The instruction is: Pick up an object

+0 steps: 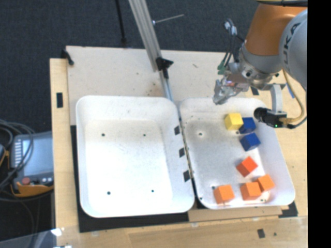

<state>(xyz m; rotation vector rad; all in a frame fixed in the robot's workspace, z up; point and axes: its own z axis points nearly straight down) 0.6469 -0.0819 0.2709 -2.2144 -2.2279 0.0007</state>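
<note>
The right bin [207, 154] holds several small blocks. A yellow block [233, 121] lies near its far edge, with two blue blocks [247, 124] [250, 141] just right of it. Lower down sits a red-orange block [247, 166]. Three orange blocks [224, 194] [251, 190] [266, 182] rest along the near edge. My gripper [223, 95] hangs over the far rim of the right bin, up and left of the yellow block, with nothing seen between its fingers.
The left bin [129, 154] lies beside the right one. A slanted aluminium rail [147, 30] rises from between the bins at the back. A black cable connector [269, 117] hangs at the right bin's far right.
</note>
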